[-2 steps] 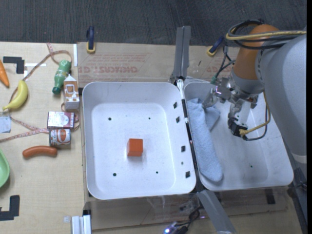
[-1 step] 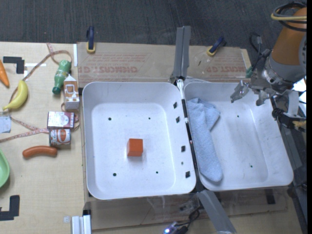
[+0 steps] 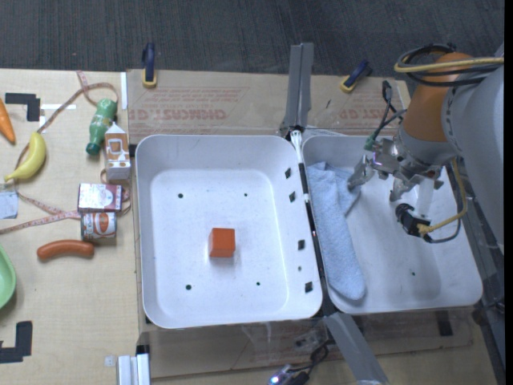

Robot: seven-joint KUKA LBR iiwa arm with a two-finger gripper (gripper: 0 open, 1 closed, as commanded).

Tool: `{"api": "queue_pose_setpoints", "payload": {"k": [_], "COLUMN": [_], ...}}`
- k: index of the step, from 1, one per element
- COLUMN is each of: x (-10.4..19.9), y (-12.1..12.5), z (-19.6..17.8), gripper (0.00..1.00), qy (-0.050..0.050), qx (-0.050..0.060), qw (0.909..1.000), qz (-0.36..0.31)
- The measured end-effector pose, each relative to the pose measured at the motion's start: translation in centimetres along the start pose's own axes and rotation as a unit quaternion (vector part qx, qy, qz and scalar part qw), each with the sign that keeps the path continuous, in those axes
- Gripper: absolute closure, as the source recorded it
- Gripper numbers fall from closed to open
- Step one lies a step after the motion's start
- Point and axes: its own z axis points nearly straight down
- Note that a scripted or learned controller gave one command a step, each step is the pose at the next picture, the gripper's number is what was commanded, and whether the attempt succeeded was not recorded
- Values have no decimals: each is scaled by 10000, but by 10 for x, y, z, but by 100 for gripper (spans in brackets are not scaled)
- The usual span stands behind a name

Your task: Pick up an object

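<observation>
An orange block (image 3: 222,242) is sitting in the left bin (image 3: 160,295). A blue towel (image 3: 335,235) is lying in the right bin (image 3: 433,291). The claw (image 3: 377,179) is hanging open, holding nothing.

The grey arm (image 3: 473,95) is reaching in from the right, its orange band (image 3: 429,95) sitting just above the wrist. The wrist is tilting downward and to the left, carrying the gripper (image 3: 377,184) low. Black and yellow cables are looping over the top of the arm and hanging beneath the wrist.
</observation>
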Motion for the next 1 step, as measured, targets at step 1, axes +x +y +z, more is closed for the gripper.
{"api": "queue_pose_setpoints", "payload": {"k": [1], "x": [-74], "y": [50], "z": [-113], "gripper": [0], "qy": [-4], "qx": [-17], "qw": [9994], "qz": [358]}}
